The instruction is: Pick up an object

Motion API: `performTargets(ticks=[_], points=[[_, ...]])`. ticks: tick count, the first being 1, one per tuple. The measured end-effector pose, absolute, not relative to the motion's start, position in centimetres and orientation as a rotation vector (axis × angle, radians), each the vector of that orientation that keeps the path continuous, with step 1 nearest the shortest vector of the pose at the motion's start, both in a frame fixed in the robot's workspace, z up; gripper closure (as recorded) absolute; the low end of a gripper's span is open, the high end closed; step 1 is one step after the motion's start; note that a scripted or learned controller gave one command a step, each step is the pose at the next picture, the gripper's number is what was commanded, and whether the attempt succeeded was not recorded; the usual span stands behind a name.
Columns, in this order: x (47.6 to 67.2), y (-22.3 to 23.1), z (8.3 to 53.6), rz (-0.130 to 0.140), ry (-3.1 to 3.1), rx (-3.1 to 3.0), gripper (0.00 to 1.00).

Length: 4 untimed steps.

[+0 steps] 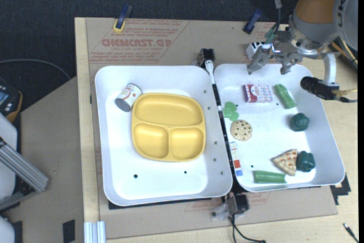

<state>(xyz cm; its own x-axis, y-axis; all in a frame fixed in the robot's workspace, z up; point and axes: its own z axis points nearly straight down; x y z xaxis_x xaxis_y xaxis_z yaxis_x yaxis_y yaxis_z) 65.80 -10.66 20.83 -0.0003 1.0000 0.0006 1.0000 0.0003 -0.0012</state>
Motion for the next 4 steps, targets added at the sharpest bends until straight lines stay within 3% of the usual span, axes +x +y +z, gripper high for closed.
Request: performTargets(ticks=[2,3,4], points=[[66.2,-10.7,10.2,0.006,-2.218,-2.216,0.0],[66.4,-10.7,8.8,0.001,-2.225,-2.221,0.0],[66.7,-10.8,10.3,-0.008,-2.231,-2.228,1.0]])
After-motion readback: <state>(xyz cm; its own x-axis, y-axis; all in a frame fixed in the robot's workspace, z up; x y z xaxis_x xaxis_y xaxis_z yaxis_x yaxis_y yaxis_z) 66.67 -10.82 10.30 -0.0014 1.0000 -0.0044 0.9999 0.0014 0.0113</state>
